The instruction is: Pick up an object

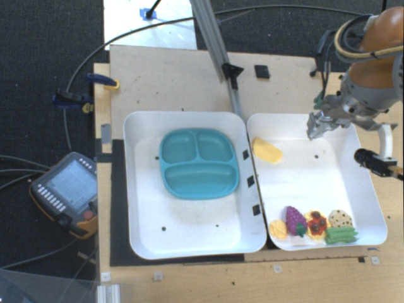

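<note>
My gripper (317, 129) hangs over the back edge of the right bin (353, 175), to the right of a yellow piece of toy food (267, 151) that lies near the bin's left wall. Nothing shows between the fingers. Along the front of the same bin lie several small toy foods: a yellow piece (278, 229), a purple bunch of grapes (294, 220), a pizza-like piece (316, 224), a spotted cookie (341, 218) and a green pea pod (341, 235).
A teal divided plate (199, 164) rests in the left bin (145, 188). A slanted grey pole (211, 30) crosses above the back of the bench. A teach pendant (66, 191) sits off the bench to the left.
</note>
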